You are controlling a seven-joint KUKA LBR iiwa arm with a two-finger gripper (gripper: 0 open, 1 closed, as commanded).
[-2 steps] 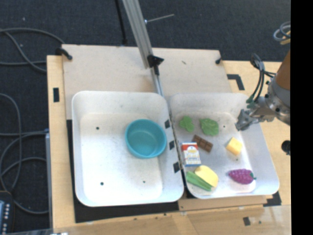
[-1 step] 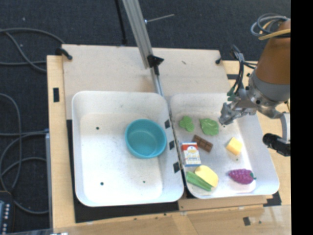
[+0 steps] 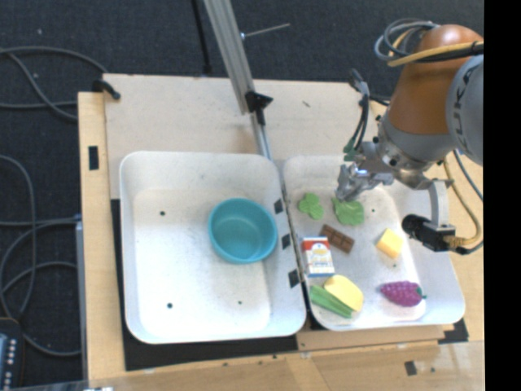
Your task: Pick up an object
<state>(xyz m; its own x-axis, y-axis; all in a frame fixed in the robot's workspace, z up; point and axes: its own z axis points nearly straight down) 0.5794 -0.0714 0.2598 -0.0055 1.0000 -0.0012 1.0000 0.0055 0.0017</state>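
Green leafy piece (image 3: 350,212) lies in the right bin (image 3: 450,296), far half, under the gripper (image 3: 348,192). It is flat, lumpy-edged, bright green, roughly as wide as long, so no clear long axis or pointing direction can be read. The gripper tip sits just at its far edge, touching or nearly so; contact not certain. Whether the fingers are open or closed, cannot tell: they merge into one grey mass from this angle.

A second green leafy piece (image 3: 310,205) lies just left of the first, apart from it, near the bin's left wall.

Nearer: a brown bar (image 3: 337,239), long axis running left-far to right-near. Beside it a small carton (image 3: 318,258), red and white with a blue patch; print on it too small to read. Long axis near to far.

Right of those, a yellow block (image 3: 391,243). At the near edge, a yellow lump (image 3: 345,292) resting against a green pod (image 3: 330,300), the pod angled left-far to right-near. A purple grape bunch (image 3: 402,293) in the near right corner.

Left bin (image 3: 155,316): one teal bowl (image 3: 242,230), upright, toward its right side.

The arm (image 3: 427,88) enters from the right, orange band above the wrist.
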